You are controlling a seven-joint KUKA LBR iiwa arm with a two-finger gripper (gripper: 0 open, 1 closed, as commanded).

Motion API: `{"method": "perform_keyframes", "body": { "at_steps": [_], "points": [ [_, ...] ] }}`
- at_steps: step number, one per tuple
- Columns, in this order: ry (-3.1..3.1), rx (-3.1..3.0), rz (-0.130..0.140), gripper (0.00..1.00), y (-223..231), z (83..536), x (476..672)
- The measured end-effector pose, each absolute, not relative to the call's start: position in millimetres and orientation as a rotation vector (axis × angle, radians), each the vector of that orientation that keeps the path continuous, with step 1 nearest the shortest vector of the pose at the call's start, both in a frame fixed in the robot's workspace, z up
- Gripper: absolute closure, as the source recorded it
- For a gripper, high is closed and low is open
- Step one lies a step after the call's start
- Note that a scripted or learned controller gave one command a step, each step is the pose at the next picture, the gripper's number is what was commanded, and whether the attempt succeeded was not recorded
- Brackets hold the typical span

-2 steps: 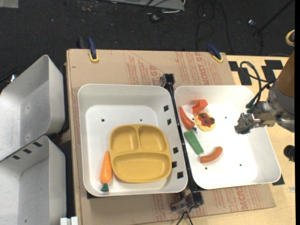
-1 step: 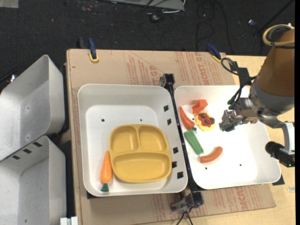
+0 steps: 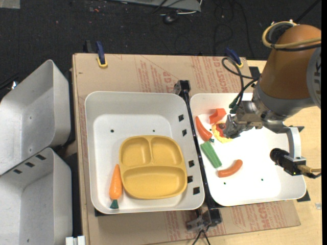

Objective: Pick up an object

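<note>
Right bin, upper-left corner: a small yellow glossy plastic piece (image 3: 223, 137), partly covered, lies directly beneath the dark two-finger gripper (image 3: 228, 128). The gripper is lowered into a cluster of toy foods, and whether it is wide, narrow or holding anything cannot be told from this angle.

Just above the gripper sits a small orange blocky piece (image 3: 218, 115). To its left, against the bin wall, is a red-orange curved, tapered piece (image 3: 203, 129), smooth like a pepper. Below that lies a green flat stick-shaped piece (image 3: 210, 155), set diagonally. Near its lower end, apart from it, is an orange-red curved sausage shape (image 3: 230, 168).

All rest on the matte floor of the shallow white right bin (image 3: 265, 188), which has rounded corners. The grey arm with its broad orange band (image 3: 291, 60) enters from the right.

The shallow white left bin (image 3: 97, 137) holds a yellow three-compartment plastic tray (image 3: 153, 167) with rounded edges. An orange toy carrot with a green stub (image 3: 116, 181) lies just beside the tray's left rim, tip upward.

Both bins stand on a tan printed cardboard sheet (image 3: 148, 70), held at its far edge by two blue clamps (image 3: 101, 55).
</note>
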State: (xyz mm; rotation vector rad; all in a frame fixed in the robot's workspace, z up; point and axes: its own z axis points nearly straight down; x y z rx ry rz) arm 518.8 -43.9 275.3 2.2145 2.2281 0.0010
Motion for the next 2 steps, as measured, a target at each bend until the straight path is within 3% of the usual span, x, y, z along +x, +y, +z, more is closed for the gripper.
{"method": "perform_keyframes", "body": {
  "at_steps": [2],
  "points": [
    [2.230, 2.213, 0.001, 1.00, 55, 252, 549.1]
  ]
}}
